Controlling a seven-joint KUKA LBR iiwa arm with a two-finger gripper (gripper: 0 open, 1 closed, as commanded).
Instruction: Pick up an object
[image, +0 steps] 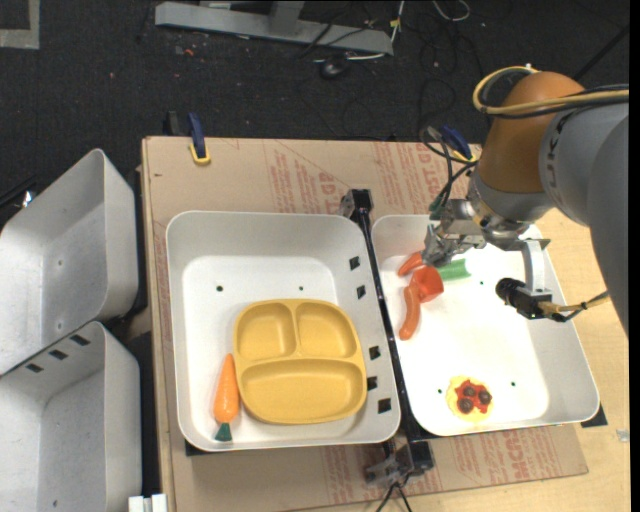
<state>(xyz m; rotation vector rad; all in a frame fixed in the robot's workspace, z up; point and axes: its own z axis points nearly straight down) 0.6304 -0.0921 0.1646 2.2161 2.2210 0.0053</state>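
In the right bin (520, 400), near its back left corner, lies a cluster of toys: a red chunky piece (429, 284), a long orange-red piece (410, 314) below it, a small red piece (410, 264) and a green piece (455, 268). My gripper (438, 250) hangs directly over this cluster, right above the red chunky piece, and its tip hides part of the toys. I see nothing lifted clear of the bin floor. A small yellow round toy with dark red spots (470, 396) lies near the bin's front.
The left bin (200, 260) holds a yellow divided plate (300, 360) and an orange carrot (227, 390) beside it at the front left. The black divider (378, 300) runs between the bins. A black fitting with a cable (522, 296) sits over the right bin's right side.
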